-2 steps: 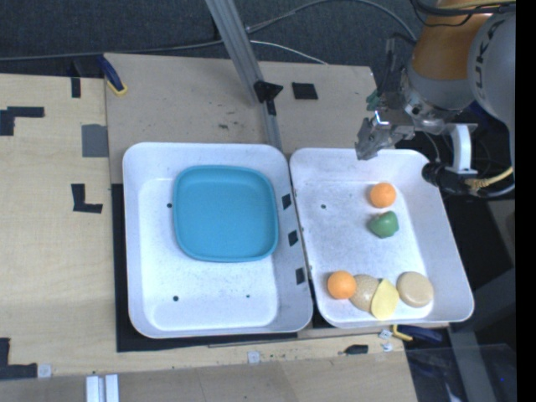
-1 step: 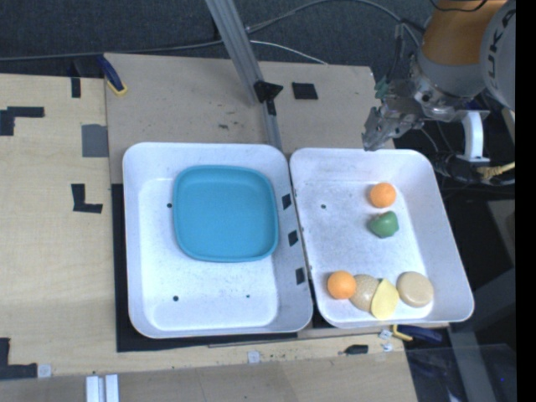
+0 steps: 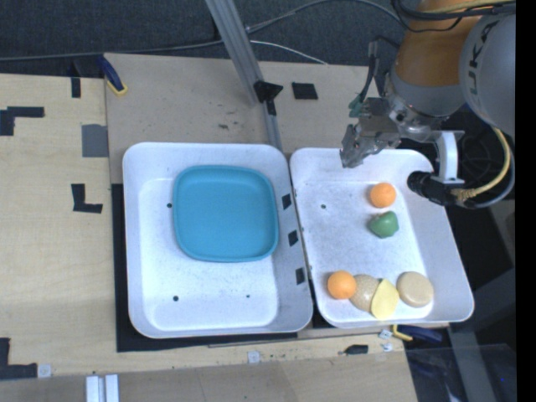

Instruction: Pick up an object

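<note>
A grey arm with an orange band reached in from the right, and its gripper (image 3: 350,159) hung over the far left corner of the right-hand white bin (image 3: 322,224); nothing sat between its fingers, and whether they stood wide or narrow could not be told. Nearest the gripper, toward the camera and to its right, lay an orange ball (image 3: 382,195), with a small green rounded piece (image 3: 384,224) just beside it on the near side. Well apart from the gripper, along the bin's near edge, four things sat in a row running left to right: a second orange ball (image 3: 341,285), a speckled tan lump (image 3: 363,291) touching it, a pale yellow wedge (image 3: 384,300) whose long axis tilted with its narrower end up toward the far side, and a round beige disc (image 3: 414,289). To the gripper's left, the other white bin (image 3: 151,224) held a square blue plate (image 3: 225,213) lying flat.
</note>
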### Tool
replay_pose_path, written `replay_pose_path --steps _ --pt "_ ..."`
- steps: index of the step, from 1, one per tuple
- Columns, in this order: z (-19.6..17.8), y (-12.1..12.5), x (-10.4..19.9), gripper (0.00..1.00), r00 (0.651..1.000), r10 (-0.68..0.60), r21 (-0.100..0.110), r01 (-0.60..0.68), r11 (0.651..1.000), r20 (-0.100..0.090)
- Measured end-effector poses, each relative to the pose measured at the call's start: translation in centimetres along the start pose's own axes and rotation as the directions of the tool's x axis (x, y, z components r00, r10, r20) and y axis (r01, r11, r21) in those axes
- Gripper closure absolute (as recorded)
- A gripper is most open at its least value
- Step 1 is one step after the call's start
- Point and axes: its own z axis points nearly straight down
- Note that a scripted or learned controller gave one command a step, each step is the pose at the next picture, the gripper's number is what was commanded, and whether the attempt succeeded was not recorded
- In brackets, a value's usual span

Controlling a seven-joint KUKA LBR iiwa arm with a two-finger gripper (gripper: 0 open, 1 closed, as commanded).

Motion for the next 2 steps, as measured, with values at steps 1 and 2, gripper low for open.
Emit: replay_pose_path --steps 1,2 --pt "1.9 -2.2 5.1 1.00 1.000 -0.001 0.001 0.001 1.000 0.000" --pt "1.9 -4.1 10.3 1.00 1.000 -0.002 0.000 0.002 1.000 0.000"
